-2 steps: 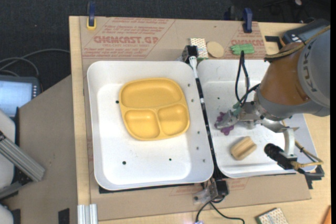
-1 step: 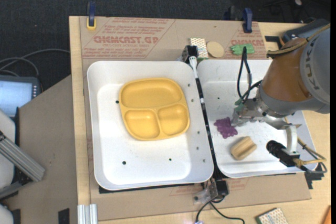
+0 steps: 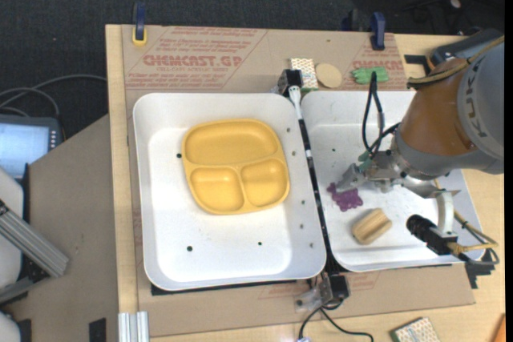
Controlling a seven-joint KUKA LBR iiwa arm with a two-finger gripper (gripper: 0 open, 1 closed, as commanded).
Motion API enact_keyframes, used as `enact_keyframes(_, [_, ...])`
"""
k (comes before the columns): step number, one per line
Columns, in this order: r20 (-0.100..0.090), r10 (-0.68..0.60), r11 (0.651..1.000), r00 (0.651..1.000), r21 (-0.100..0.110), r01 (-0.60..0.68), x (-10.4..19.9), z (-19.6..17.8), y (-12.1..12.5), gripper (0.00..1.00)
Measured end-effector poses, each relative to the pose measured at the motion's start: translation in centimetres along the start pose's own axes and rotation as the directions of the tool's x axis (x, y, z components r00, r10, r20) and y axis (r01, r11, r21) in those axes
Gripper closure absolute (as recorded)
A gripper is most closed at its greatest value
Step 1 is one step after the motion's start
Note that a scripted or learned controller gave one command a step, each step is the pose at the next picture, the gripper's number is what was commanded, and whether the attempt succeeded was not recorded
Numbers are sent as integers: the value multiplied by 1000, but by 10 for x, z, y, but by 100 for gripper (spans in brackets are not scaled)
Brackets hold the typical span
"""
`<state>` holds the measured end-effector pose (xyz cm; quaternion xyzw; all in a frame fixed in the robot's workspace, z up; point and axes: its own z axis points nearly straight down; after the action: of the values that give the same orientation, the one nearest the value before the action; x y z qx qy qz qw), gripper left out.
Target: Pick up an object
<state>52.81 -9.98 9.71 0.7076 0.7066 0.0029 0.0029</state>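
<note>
The arm (image 3: pixel 449 120) is cut off at the right edge; the hand (image 3: pixel 353 179) beside the purple object (image 3: pixel 346 197) is too blurred to read.

The table (image 3: pixel 120 172) is light wood, covered by a brown cardboard sheet (image 3: pixel 200 56) with red lettering. Two clamps hold the sheet at the far edge: a blue and yellow one (image 3: pixel 140 24) on the left, a blue one (image 3: pixel 377 30) on the right. Two shallow white bins sit side by side on the sheet, touching: the left bin (image 3: pixel 160 244) and the right bin (image 3: pixel 337 120). Just beyond the bins lie a round tan disc (image 3: pixel 328 75) and a green piece (image 3: pixel 369 76), near each other.
</note>
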Motion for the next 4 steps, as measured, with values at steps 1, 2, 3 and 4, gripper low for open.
enact_keyframes(1, [3,-2,1000,1000,5,2,-25,13,39,0])
enact_keyframes(2, [1,-6,1000,1000,2,6,-1,13,103,0])
enact_keyframes(3, [2,4,1000,1000,11,-4,-62,13,79,0])
enact_keyframes(4, [1,-8,1000,1000,4,8,2,13,108,0])
